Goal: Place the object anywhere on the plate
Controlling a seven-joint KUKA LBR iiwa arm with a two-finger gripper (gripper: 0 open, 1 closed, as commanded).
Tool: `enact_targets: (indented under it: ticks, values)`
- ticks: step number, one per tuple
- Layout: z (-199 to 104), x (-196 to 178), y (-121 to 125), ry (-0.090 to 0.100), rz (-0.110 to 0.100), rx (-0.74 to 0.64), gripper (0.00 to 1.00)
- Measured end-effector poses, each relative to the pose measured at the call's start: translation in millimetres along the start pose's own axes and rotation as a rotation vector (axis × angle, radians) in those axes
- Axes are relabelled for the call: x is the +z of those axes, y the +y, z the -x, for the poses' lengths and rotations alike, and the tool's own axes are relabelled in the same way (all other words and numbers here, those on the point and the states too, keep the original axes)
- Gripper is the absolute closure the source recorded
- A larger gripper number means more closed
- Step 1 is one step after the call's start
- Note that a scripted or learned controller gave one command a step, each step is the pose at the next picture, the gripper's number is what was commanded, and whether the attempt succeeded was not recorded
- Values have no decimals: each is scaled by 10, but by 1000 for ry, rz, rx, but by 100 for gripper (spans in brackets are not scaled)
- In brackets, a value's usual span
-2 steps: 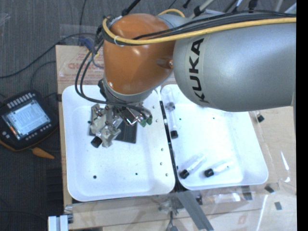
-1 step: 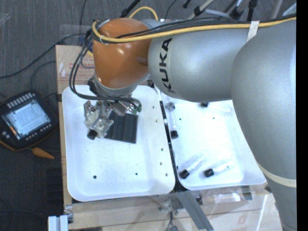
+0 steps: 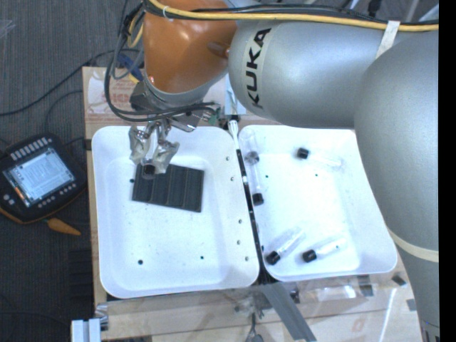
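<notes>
KUKA arm [image 3: 320, 55] overhead; tool [image 3: 151, 155] over the dark ribbed plate [image 3: 171, 189] in left bin [image 3: 178, 262], grip state unclear. Likely placing step; next: release, retract upward.

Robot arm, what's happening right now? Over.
Gripper low over the ridged black rectangular plate, at its top-left corner. Small dark object at its tip. Clear black-capped tubes in the right white bin.

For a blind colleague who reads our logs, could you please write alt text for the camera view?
A grey KUKA arm with an orange band reaches from the right and holds its gripper over the upper left corner of a dark ribbed plate in the left white bin. The right white bin holds several small clear tubes with black caps.
</notes>
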State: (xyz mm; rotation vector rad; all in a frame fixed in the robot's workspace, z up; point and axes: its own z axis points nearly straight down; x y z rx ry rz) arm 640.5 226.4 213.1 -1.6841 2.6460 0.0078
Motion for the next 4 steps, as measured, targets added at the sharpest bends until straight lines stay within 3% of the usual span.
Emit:
enact_targets:
  ticks: [1, 2, 3, 4]
  values:
    - [-470, 161, 1031, 3, 3, -141, 100]
    - [-355, -115, 722, 3, 0, -182, 100]
    - [-608, -243, 1355, 4, 3, -457, 100]
    - [-593, -209, 1456, 5, 3, -622, 100]
